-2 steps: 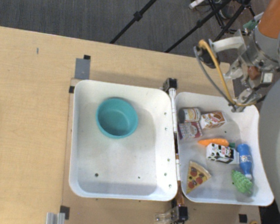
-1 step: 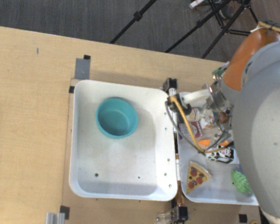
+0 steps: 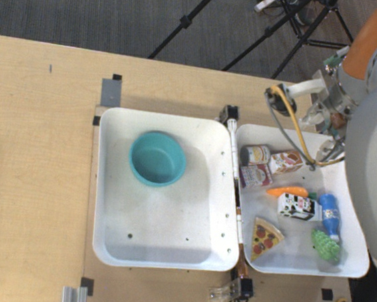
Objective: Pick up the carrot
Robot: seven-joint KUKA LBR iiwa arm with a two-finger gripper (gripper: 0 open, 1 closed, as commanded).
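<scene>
The carrot (image 3: 289, 190) lies in the right bin (image 3: 357, 262), between a small can (image 3: 256, 153) and a little milk box (image 3: 297, 206). Nothing is picked up yet. The arm (image 3: 375, 99) is up at the right; I cannot tell its pincer's state.

No legible text on the printed labels of the can (image 3: 256, 154), carton (image 3: 297, 207) or bottle (image 3: 329, 217).
</scene>
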